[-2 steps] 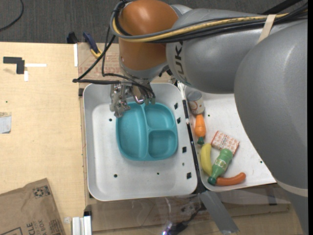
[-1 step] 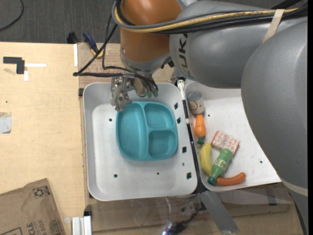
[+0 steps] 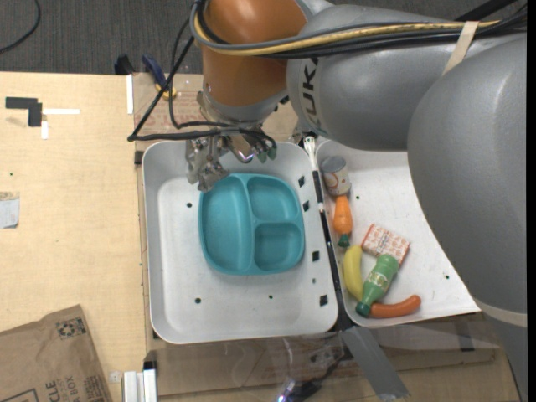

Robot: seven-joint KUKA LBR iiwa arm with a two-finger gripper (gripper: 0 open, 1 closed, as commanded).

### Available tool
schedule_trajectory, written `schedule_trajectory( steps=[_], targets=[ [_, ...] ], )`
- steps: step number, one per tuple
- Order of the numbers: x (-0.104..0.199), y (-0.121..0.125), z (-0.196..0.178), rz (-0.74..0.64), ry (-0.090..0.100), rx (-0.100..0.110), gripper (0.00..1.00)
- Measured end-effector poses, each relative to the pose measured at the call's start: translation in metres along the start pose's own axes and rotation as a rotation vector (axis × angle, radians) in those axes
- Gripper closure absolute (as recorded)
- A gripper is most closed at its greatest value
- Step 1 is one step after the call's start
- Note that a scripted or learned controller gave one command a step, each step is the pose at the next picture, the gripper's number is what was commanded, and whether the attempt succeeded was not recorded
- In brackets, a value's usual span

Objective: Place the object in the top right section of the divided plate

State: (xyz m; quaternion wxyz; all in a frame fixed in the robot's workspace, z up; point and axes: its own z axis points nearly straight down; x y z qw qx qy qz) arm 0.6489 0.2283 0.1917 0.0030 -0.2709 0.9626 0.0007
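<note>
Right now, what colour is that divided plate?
Teal blue; the divided plate shows best in the camera view.

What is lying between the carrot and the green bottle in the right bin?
In the camera view, between the carrot and the green bottle lie a yellow banana and a small red-and-white box.

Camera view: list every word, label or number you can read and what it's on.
"UK": part of the maker's name on the grey arm, the rest hidden.
"CLE" and "BOX", with a recycling sign: cardboard box, partly cut off.
Red and white packet: print too blurred to read.
</note>
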Motion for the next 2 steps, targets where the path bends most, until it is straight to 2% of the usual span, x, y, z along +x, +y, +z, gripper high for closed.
schedule_trajectory(
  steps=[1,2],
  targets=[
    [0.012,0.008,-0.065,-0.056,0.0,0.0,1.0],
    [0.076,0.047,-0.12,-0.045,0.002,0.0,1.0]
  ],
)
